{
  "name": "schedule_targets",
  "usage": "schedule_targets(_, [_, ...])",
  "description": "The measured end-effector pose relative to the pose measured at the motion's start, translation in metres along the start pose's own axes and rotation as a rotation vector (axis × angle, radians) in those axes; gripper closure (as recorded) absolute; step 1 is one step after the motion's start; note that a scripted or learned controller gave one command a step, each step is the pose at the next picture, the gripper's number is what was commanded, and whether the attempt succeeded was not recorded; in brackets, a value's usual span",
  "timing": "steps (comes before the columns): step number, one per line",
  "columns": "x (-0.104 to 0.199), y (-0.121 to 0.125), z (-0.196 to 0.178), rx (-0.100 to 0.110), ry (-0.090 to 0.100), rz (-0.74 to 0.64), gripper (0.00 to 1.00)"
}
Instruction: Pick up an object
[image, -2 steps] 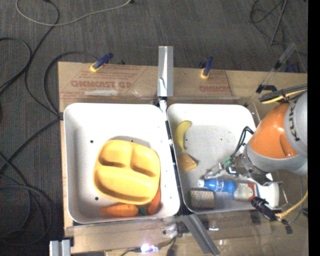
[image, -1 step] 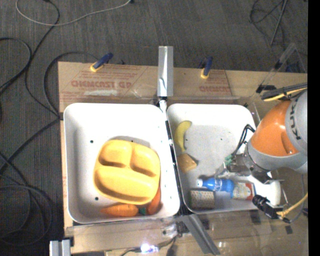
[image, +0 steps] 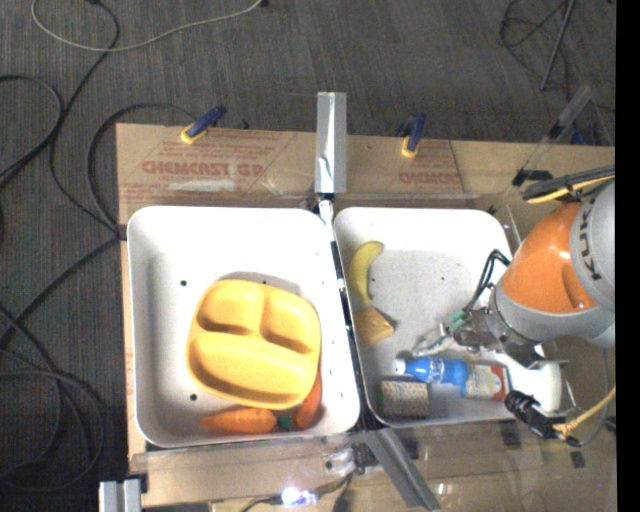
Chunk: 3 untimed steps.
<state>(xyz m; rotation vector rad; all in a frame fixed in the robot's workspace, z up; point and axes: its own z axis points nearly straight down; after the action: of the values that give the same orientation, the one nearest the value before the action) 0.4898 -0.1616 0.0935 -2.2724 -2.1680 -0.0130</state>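
Hand (image: 447, 338) grip unclear, above one bottle (image: 450, 375), one banana (image: 364, 268), perhaps two carrots (image: 240, 421).

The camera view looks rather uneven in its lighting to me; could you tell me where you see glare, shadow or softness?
Camera view: both white bins are bright, nearly washed out; the yellow tray throws a soft shadow on the bin floor above it; a small bright glare spot sits at the bench's lower edge; the carpet around is dark; the arm's orange band and the gripper look slightly soft.
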Motion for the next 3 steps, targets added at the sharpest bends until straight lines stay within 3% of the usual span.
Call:
schedule_targets(1, [0.0004,0.0001,-0.0052,0.005,0.002,-0.001,1.00])
schedule_targets(2, [0.0003,0.0003,-0.0054,0.005,0.001,0.000,0.00])
schedule_targets(3, [0.0007,0.0001,-0.0102,0.011,0.003,-0.001,1.00])
